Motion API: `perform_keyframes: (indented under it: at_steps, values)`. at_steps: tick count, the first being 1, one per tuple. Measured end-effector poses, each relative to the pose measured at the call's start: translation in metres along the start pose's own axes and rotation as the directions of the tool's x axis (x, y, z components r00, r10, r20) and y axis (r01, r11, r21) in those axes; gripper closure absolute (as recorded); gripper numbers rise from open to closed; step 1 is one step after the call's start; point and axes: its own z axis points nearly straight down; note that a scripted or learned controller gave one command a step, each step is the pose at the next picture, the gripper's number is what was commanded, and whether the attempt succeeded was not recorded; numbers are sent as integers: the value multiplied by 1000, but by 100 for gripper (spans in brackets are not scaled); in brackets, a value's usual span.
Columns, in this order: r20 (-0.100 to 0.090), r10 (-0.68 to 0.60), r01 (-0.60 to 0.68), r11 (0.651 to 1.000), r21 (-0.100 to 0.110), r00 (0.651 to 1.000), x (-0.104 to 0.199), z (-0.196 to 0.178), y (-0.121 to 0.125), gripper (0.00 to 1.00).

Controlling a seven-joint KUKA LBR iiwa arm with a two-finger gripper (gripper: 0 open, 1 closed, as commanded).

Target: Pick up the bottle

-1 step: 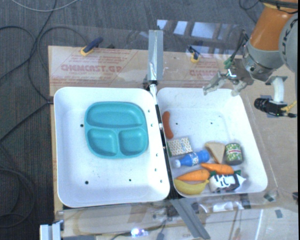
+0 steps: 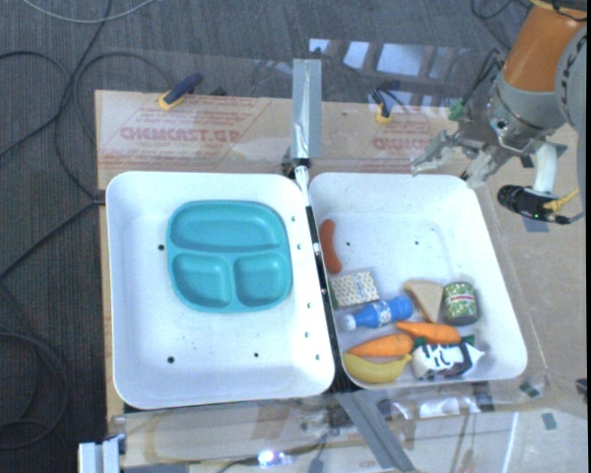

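A small blue bottle (image 2: 378, 313) with a white cap lies on its side in the right bin (image 2: 414, 210), among the toy food near the bin's front. My gripper (image 2: 451, 156) hovers over the back right corner of that bin, well apart from the bottle. Its two fingers are spread open with nothing between them. The grey arm with its orange band (image 2: 542, 33) reaches in from the upper right.
Around the bottle lie a checkered cracker (image 2: 356, 288), a sausage (image 2: 329, 245), a bread slice (image 2: 426, 297), a green can (image 2: 460, 303), two carrots (image 2: 406, 338), a banana (image 2: 376, 366) and a black-and-white toy (image 2: 441, 361). The left bin (image 2: 138, 264) holds a teal divided tray (image 2: 230, 255).
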Motion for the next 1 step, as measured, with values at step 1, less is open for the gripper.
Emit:
perform_keyframes:
  at_steps: [1]
  values:
    - [-3,-85,85,996,-1,996,-5,146,-53,0]
